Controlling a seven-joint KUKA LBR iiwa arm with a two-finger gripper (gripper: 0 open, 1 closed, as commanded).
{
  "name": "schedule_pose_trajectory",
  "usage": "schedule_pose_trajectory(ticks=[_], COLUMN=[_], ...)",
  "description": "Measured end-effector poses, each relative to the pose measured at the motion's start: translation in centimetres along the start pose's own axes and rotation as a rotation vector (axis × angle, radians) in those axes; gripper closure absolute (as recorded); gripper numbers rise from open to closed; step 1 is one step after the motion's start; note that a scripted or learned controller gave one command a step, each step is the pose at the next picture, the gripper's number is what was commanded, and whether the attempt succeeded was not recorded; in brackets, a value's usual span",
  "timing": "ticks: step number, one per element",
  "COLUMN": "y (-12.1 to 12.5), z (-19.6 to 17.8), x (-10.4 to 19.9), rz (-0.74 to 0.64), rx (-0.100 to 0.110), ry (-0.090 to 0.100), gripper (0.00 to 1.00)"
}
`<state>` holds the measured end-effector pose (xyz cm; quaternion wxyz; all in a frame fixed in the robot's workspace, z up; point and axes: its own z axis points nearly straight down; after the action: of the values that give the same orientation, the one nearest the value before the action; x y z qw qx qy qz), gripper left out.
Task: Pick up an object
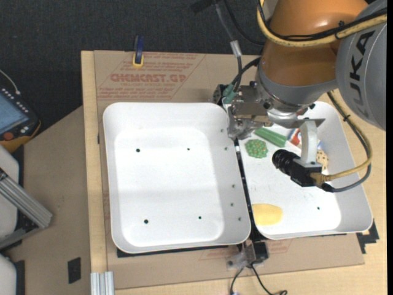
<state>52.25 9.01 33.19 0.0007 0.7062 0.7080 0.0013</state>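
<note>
Starting at the near end, the right bin [319, 217] has a flat yellow lump [267, 214] close to its near wall, on its own with loads of bare floor around it. From the gripper [237, 130] that's somewhere between 5 and 6 o'clock and well apart.

Next back is the green knobbly ball [256, 147], and that's the one I'd bet on. It's just beside the gripper at about 4 o'clock, so easily the nearest thing. It's round, so there's no long axis to line up with.

Right behind it is a green bar [270, 136], near enough touching the ball. Its long axis runs roughly 10 to 4 o'clock, and it sits at about 3 o'clock from the gripper. Further right there's something red and white [296, 139], partly hidden by the arm, can't tell what.

The catch is room. The gripper hangs right by the bin's left wall, where it butts against the left bin [159, 183], up towards the far corner. So the wall is tight at 9 o'clock, and the bar crowds the ball at about 2 o'clock. The only open floor around the ball is toward 5 or 6 o'clock.

Honestly can't tell from this angle if the gripper is open or closed, and I can't make out anything held in it
</note>
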Motion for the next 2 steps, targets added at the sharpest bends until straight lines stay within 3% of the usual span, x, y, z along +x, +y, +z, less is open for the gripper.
schedule_pose_trajectory(ticks=[1,2], y=[-4.6,-4.3], z=[3.6,1.5], x=[-0.6,-1.3], rz=[0.005,0.003], rx=[0.009,0.0], ry=[-0.001,-0.001], gripper=[1.0,1.0])
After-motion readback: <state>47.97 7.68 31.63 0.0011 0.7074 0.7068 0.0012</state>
